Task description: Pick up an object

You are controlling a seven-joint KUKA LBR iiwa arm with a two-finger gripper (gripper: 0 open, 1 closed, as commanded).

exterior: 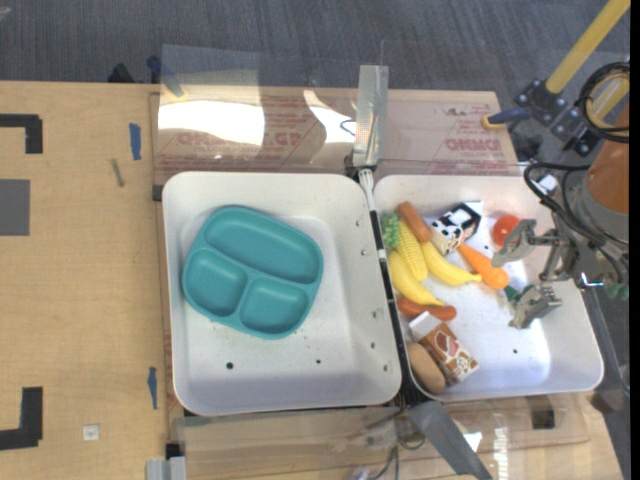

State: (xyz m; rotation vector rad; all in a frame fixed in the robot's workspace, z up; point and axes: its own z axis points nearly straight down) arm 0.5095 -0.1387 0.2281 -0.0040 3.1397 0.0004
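Note:
The right bin (pixel 575 363) holds toy food. There is a yellow banana (pixel 445 268) beside a corn cob (pixel 410 273), an orange carrot (pixel 480 265), and a brown sausage (pixel 413 223). A black-and-white carton (pixel 458 226) and a red tomato (pixel 505 228) lie further back. A brown packet (pixel 452 353) lies near the front. My gripper (pixel 520 276) hangs low over the bin's right half, open, one finger by the tomato and the other nearer the front. The carrot's tip lies just left of the gap, and nothing is held.
A teal divided plate (pixel 252 271) lies in the left bin (pixel 200 378). A small red piece (pixel 432 311) and a tan bun (pixel 425 370) sit by the divider between the bins. Bare white floor shows in the right bin's front right corner.

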